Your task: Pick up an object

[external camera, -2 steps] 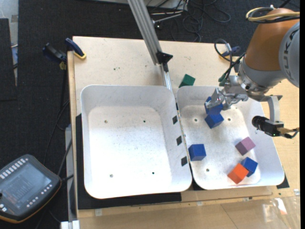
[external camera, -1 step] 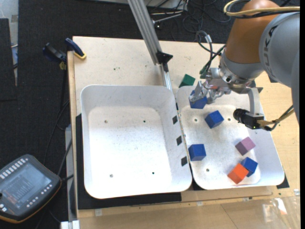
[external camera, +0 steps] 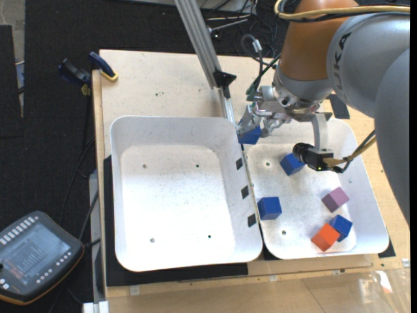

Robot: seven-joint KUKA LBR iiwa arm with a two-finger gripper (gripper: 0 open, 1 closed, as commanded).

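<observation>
Hand (external camera: 255, 126) gripping blue cube (external camera: 249, 135), "KUKA" lettering on arm (external camera: 365, 51)

hidden and cut-off parts around the right bin (external camera: 365, 237)

the arm (external camera: 365, 44) runs off the frame's right edge above that bin and covers its far rim; the blue block (external camera: 249, 135) at the bin's far-left corner is half hidden behind the gripper (external camera: 255, 124).

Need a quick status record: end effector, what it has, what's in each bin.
end effector: above the right bin's far left corner, near the divide
held: blue block between its fingers
right bin: three other blue blocks, a purple block, an orange block
left bin: dark specks on its floor
</observation>
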